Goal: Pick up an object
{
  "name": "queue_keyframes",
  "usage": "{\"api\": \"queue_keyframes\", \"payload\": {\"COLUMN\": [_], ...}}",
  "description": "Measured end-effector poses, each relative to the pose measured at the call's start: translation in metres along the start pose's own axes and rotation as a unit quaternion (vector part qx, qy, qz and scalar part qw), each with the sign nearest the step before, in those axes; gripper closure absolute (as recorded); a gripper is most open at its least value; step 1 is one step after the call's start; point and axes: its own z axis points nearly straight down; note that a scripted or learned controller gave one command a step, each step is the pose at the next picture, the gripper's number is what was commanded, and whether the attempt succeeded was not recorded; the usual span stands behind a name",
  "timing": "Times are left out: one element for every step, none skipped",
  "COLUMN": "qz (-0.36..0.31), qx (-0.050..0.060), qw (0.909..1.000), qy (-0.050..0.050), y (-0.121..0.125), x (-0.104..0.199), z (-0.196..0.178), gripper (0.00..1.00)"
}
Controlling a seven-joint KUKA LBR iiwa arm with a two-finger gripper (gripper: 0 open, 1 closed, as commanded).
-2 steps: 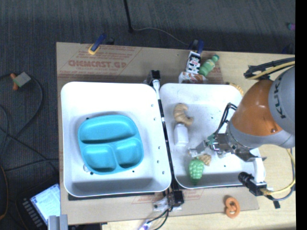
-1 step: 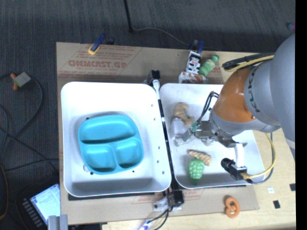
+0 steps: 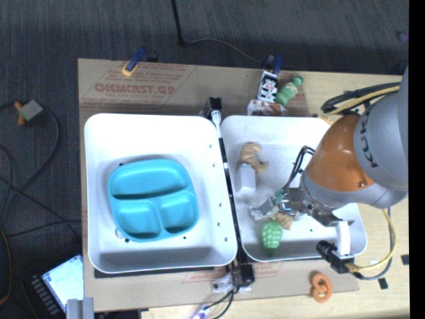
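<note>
The right bin (image 3: 345,241) holds a tan figure-like toy (image 3: 251,155), a small white bottle (image 3: 246,178) just below it, and a green bumpy bunch (image 3: 271,234) near the bin's front wall. My gripper (image 3: 274,209) reaches in from the right and hangs low in this bin. It is right above the green bunch and to the right of the white bottle. A small brownish bit shows at the gripper's tip, and I cannot make out what it is. The orange-banded wrist (image 3: 335,161) covers the bin's right half.
The left bin (image 3: 99,178) holds a blue divided tray (image 3: 154,198). Behind the right bin lie a green toy and a printed box (image 3: 277,92). An orange ring (image 3: 321,286) lies on the bench at the front right, and a blue clamp (image 3: 135,60) at the back left.
</note>
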Motion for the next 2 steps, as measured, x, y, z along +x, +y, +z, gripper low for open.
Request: {"api": "queue_keyframes", "payload": {"qz": [0.001,-0.001], "qx": [-0.001,-0.002], "qw": [1.0,1.0], "qy": [-0.001,0.0], "y": [0.001,0.055], "x": [-0.001,0.045], "z": [-0.01,-0.165], "gripper": [1.0,1.0]}}
